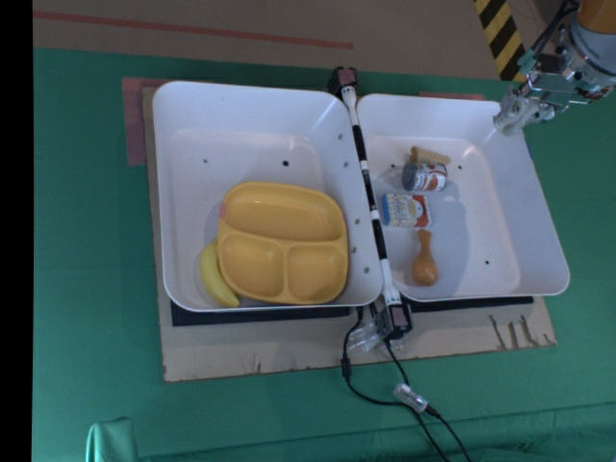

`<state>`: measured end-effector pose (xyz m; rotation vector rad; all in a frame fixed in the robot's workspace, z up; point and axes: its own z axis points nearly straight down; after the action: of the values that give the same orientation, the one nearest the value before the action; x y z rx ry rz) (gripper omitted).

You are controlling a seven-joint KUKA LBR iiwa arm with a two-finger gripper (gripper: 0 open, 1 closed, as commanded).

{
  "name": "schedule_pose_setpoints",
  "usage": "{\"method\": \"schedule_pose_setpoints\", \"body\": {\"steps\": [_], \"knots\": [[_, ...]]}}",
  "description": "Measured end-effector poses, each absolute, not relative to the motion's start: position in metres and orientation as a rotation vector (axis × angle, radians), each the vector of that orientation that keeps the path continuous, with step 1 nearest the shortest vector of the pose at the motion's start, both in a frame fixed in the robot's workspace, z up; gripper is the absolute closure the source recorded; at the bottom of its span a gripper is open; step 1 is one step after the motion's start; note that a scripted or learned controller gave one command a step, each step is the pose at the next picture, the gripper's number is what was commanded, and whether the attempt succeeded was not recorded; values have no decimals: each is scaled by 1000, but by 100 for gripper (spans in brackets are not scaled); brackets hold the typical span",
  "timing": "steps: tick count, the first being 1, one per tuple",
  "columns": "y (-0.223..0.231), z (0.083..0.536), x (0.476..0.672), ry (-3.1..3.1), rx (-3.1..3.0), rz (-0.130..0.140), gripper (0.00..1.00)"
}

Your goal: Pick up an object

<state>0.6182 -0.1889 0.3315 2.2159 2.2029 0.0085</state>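
1. Nearest, lying on the green-covered worktop (96, 354) in front of the bins: a loose black cable with a small silver plug (408, 397).
2. Next, in the left white plastic bin (192, 123): a yellow three-compartment plastic tray (282, 243), with a yellow banana (215, 277) tucked against its near-left edge.
3. Then, in the right white plastic bin (529, 248), toward its left wall: a tan toy drumstick (424, 259), long axis running near to far, thick end nearest.
4. Just beyond: a small flat white-and-blue packet (405, 210), lying crosswise.
5. Farther still: a small tin can with a red-and-white label (425, 177) on its side, touching a short tan stick-shaped piece (429, 155).
6. Farthest, over the right bin's far-right corner: the grey metal claw (512, 115), raised and clutching nothing visible; whether spread or pressed together, impossible to tell.
7. Judged likeliest targets: can and packet, lying to the claw's near-left, well apart from it, so calling for a reach inward and down.
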Motion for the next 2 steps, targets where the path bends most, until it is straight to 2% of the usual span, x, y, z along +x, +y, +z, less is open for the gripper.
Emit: {"method": "schedule_pose_setpoints", "body": {"steps": [1, 2], "knots": [[-189, 342, 674, 2203, 2216, 5, 100], [-191, 362, 676, 2185, 2209, 11, 100]]}}
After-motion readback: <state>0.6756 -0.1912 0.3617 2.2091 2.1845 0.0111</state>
